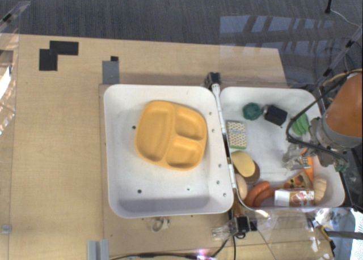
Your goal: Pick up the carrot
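Note:
The carrot point(309, 169) shows as a small orange piece near the right wall of the right bin point(272, 96), mostly covered by the arm. My gripper point(297, 158) reaches down into that bin from the right, directly over and against the carrot's left end. The grey wrist and the orange band above it hide most of the carrot, and I cannot see whether anything is held.
The right bin also holds a red sausage point(258, 192), a bottle point(295, 197), a bread roll point(245, 163), a patterned card point(236, 134), a black block point(276, 115) and green items point(252, 110). A yellow divided plate point(170, 134) lies in the left bin point(113, 157).

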Controlling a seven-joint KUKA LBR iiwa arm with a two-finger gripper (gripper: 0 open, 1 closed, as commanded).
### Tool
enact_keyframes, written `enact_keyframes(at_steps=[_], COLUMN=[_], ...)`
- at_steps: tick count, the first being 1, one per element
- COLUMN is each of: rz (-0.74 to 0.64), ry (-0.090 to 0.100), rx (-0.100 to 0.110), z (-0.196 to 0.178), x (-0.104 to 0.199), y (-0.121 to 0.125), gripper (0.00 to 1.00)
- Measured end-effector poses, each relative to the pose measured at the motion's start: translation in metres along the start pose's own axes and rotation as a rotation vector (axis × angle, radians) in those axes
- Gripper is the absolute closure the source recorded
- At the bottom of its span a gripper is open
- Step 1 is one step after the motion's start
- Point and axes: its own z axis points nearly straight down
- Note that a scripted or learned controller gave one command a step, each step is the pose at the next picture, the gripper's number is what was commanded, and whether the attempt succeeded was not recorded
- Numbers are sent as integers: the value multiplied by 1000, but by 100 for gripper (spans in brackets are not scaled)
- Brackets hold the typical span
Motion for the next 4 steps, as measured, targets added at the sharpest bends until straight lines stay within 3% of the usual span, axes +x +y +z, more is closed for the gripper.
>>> enact_keyframes(at_steps=[1,2,3,4], rz=[-3,-3,-5,-5], ry=[-12,-11,-23,-22], rx=[4,3,7,6], z=[-13,-13,-26,-25], x=[-5,-4,-9,-8], y=[0,0,0,0], gripper=[100,0,100,0])
